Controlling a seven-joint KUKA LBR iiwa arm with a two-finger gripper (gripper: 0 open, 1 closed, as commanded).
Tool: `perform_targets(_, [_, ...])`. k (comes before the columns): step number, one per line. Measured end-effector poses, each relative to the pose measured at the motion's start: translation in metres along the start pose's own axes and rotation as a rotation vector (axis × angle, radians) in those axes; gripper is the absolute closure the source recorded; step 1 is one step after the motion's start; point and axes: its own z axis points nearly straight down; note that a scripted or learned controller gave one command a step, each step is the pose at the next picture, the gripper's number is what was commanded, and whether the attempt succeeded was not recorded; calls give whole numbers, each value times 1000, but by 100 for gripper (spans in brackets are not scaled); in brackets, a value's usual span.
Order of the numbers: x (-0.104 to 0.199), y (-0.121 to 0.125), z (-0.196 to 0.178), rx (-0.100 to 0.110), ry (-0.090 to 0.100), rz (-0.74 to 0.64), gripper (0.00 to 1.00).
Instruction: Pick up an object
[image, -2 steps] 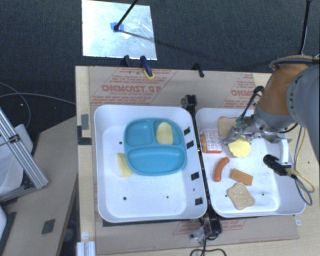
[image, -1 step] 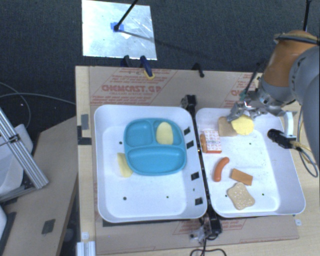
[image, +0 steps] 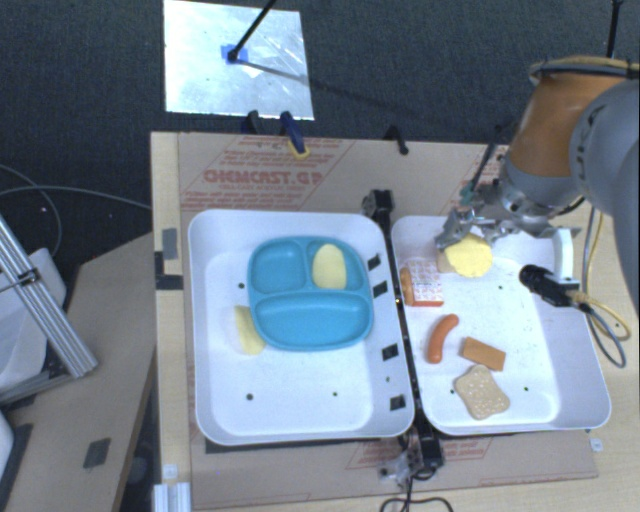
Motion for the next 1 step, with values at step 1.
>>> perform_targets(1, [82,29,-29,-4,1,-4,100])
